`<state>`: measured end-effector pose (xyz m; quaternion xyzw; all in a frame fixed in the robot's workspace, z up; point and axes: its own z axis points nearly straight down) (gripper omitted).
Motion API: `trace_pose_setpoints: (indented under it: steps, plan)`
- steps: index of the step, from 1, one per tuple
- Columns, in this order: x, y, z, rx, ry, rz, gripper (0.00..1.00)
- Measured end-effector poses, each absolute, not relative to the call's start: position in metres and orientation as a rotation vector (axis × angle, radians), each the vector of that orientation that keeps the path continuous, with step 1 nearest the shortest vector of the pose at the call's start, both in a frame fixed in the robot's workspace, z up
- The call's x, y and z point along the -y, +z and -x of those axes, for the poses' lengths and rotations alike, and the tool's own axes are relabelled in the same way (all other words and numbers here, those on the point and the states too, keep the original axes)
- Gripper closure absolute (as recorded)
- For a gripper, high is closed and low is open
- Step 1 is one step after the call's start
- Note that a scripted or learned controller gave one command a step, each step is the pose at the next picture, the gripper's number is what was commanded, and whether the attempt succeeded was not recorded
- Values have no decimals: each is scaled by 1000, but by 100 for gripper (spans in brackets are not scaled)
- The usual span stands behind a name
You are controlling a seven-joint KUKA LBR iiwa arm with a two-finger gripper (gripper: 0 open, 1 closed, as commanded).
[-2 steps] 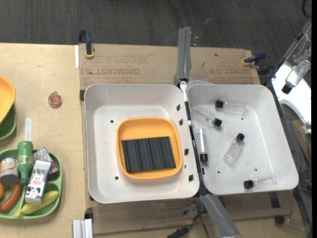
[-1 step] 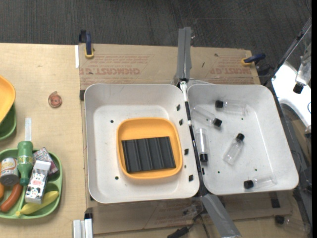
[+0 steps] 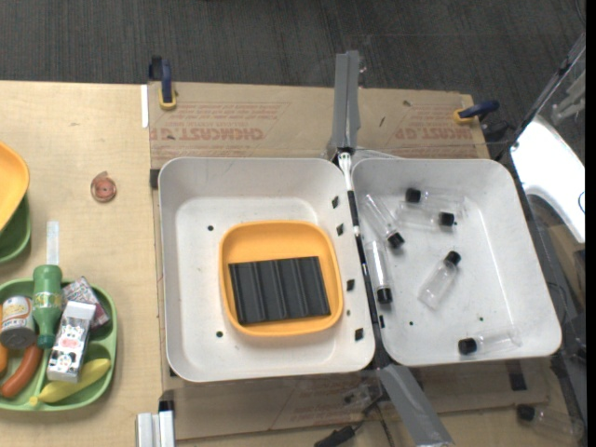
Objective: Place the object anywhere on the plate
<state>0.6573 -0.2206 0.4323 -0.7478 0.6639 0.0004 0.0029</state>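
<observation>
**Clear vials wait across the divide from the plate**

Orange plate (image 3: 279,279), a dark ribbed insert on it, sits centred in the left bin (image 3: 186,343); clear black-capped vials lie scattered in the right bin (image 3: 521,250), at the plate's three o'clock; nearest, one long vial (image 3: 378,270) runs twelve-to-six beside the divider; I cannot tell the gripper's state or what it grasps.

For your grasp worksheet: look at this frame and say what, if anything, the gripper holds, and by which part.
It cannot be told. The clear vials lie loose in the right bin; the dark ridged block rests on the orange plate.
</observation>
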Motion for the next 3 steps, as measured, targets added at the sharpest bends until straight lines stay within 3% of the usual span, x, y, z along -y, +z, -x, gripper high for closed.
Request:
trace_pose_setpoints:
  steps: [1, 2, 3]
  plan:
    - [217, 400, -609, -1841, 5, 2541, 0]
    - [214, 434, -575, -1724, 3, 2621, 0]
    - [206, 411, -525, -1464, 7, 2775, 0]
